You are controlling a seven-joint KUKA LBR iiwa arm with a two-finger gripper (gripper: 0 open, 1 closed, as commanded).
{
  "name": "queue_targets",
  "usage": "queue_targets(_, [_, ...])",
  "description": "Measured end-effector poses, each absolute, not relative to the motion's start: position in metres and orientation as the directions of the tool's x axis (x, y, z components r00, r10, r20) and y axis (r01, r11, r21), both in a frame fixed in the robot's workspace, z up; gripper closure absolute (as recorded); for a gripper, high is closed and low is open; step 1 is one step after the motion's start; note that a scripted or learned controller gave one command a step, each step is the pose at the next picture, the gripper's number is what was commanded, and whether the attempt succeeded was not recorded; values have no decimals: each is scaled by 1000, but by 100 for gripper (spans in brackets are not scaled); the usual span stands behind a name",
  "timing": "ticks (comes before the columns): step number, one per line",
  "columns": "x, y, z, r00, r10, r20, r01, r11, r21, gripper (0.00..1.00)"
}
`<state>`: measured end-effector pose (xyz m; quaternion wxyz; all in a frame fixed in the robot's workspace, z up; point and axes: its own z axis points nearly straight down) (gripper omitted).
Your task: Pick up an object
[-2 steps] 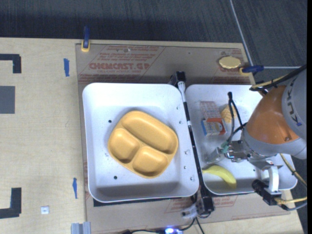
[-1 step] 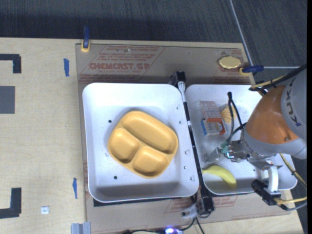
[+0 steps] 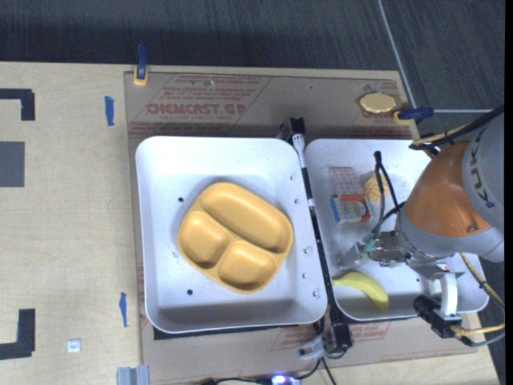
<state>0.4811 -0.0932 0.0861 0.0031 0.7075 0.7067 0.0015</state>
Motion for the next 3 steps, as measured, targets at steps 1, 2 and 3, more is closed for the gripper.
queue_targets(1, [481, -93, 86, 1, 1000, -2, 1000, -1, 7, 0])
queue_targets(2, [481, -93, 86, 1, 1000, -2, 1000, -1, 7, 0])
queue_targets(3, [481, -93, 86, 0, 1000, -2, 1000, 0, 6, 0])
